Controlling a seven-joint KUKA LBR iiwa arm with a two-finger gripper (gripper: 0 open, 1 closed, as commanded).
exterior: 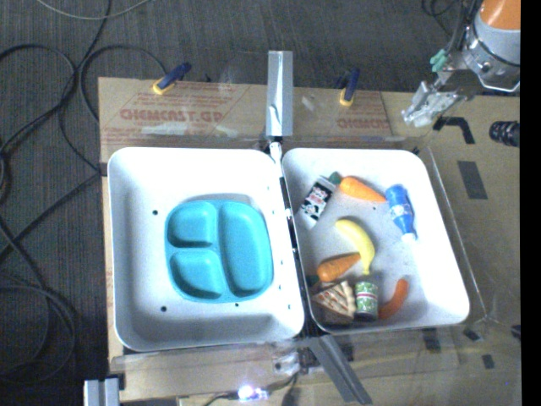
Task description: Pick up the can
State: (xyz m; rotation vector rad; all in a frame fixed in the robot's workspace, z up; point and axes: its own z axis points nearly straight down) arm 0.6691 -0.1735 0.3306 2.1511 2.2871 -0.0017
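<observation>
Two shallow white plastic bins point(127, 227) sit side by side on a cardboard-covered bench point(194, 112) over dark carpet strewn with cables.

The left bin holds a glossy blue three-compartment tray point(220, 249). The right bin point(439, 227) holds the small green-labelled can point(366, 299), standing upright near the front edge with its long axis vertical, its round top facing up. It stands between a tan wedge-shaped sandwich toy point(334, 299) and a small orange-red sausage-like piece point(394, 299). Behind it lie a yellow banana point(357, 239), two orange carrots point(338, 266), a blue bottle point(401, 210) and a black-and-white carton point(315, 201). The metal two-finger gripper point(423, 108) hangs beyond the right bin's far corner, well apart from the can; whether it is spread or closed I cannot tell.
</observation>
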